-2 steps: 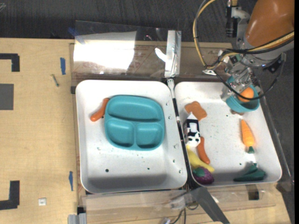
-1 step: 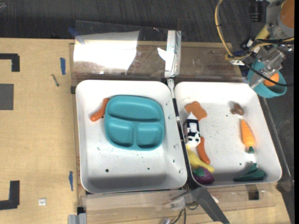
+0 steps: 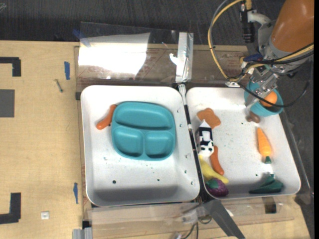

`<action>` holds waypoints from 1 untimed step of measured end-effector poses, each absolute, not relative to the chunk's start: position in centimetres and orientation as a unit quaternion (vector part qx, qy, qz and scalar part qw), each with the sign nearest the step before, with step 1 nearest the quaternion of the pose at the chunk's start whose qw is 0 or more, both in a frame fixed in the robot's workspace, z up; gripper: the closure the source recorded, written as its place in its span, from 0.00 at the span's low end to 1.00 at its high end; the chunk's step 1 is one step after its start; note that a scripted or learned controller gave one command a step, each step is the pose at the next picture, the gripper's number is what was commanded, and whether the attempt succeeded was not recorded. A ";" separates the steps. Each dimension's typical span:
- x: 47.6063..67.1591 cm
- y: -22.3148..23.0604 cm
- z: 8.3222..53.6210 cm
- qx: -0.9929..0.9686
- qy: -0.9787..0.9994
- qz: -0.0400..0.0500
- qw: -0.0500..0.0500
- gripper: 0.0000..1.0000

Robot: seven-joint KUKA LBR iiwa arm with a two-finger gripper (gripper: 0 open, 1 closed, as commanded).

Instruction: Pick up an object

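My gripper [image 3: 263, 85] hangs over the far right corner of the right bin [image 3: 239, 178]. Directly below it and touching its tip is a small teal bowl [image 3: 260, 106] with an orange ball [image 3: 270, 98] in it. A small brown piece [image 3: 254, 117] lies just under the bowl's left side. Whether the bowl is held or resting on the bin floor is unclear. Elsewhere in the right bin lie a carrot [image 3: 264, 142], an orange piece [image 3: 208, 116], a black-and-white toy [image 3: 205, 138], a yellow banana [image 3: 210, 169], a purple item [image 3: 217, 185] and a dark green item [image 3: 266, 184].
The left bin [image 3: 94, 173] holds a teal divided plate [image 3: 143, 129] and an orange stick [image 3: 105, 118] at the plate's left. A yellow cable [image 3: 215, 44] loops behind the right bin. The bins' shared wall [image 3: 188, 133] runs down the middle.
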State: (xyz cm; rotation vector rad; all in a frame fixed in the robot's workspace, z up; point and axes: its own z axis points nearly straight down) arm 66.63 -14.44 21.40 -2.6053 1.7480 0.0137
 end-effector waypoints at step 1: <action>66.8 -14.8 25.2 -0.880 0.474 -0.001 0.004 1.00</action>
